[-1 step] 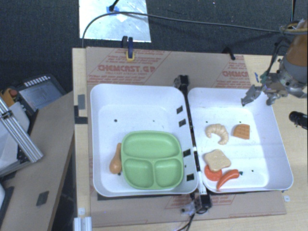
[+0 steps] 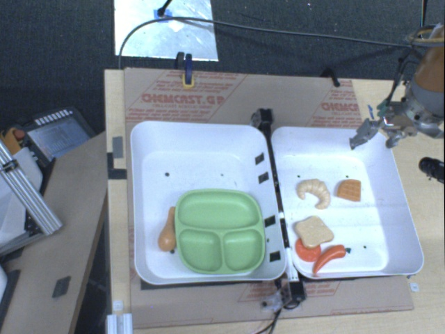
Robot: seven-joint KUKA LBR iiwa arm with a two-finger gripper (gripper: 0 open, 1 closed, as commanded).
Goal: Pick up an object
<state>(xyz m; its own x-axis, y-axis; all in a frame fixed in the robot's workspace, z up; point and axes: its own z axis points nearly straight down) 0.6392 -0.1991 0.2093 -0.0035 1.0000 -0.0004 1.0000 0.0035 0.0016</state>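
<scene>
The candidate objects, a croissant [image 2: 314,191], a toast-coloured wedge [image 2: 349,190], a bread slice [image 2: 313,230] overlapping a red tomato slice [image 2: 304,250] and a red chilli [image 2: 329,256], all lie loose on the floor of the right bin [image 2: 389,186], so the pick is judged not yet begun. The gripper [image 2: 379,135] hangs over that bin's far right corner, well apart from every item, its fingers [image 2: 363,137] spread wide with nothing between them. The arm [image 2: 425,82] is cut off at the picture's edge, and in the left bin [image 2: 201,148] a green divided plate [image 2: 220,229] partly hides a tan drumstick-like piece [image 2: 167,232] of uncertain identity.
</scene>
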